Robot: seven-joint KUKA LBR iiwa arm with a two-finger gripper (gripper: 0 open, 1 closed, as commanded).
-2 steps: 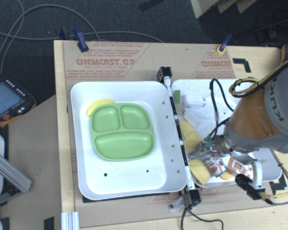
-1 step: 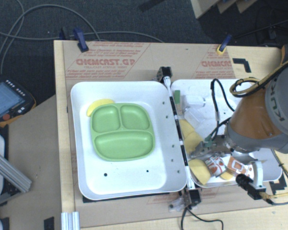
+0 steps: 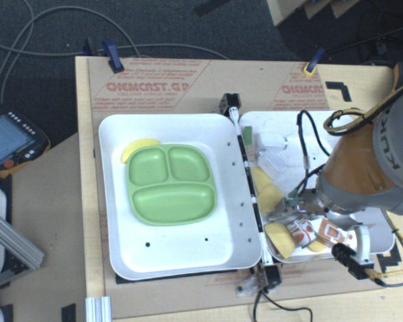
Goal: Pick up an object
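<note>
My arm: reaches in from the right, low over the right bin.
My hand: down among the clutter at the near end of that bin; I cannot tell how it is set.
Objects: yellow pieces, a red-and-white packet, just beside my hand.
Left bin: green divided plate, yellow piece at its far-left corner.
Counter: carries both bins.

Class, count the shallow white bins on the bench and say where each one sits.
2. The left bin holds a green divided plate; the right bin lies under the arm, which hides part of it.
</note>
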